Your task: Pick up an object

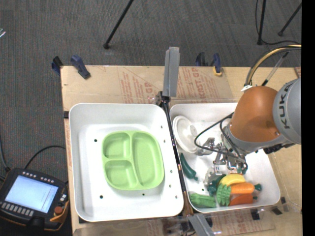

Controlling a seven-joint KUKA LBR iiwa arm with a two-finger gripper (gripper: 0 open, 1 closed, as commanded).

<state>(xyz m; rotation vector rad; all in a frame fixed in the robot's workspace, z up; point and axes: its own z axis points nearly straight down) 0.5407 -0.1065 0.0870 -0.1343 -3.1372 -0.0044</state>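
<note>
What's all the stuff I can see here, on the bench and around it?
Bins: two, white, side by side on the bench.
Tray: one, light green, three compartments, in the left bin.
Bowl: one, white, right bin's upper left.
Toy foods: several, green, yellow and orange, right bin's near corner.
Clamps: several, blue, bench's far edge.
Pendant: one, black with a lit screen, floor at lower left.
Arm: one, grey and orange, over the right bin.
</note>
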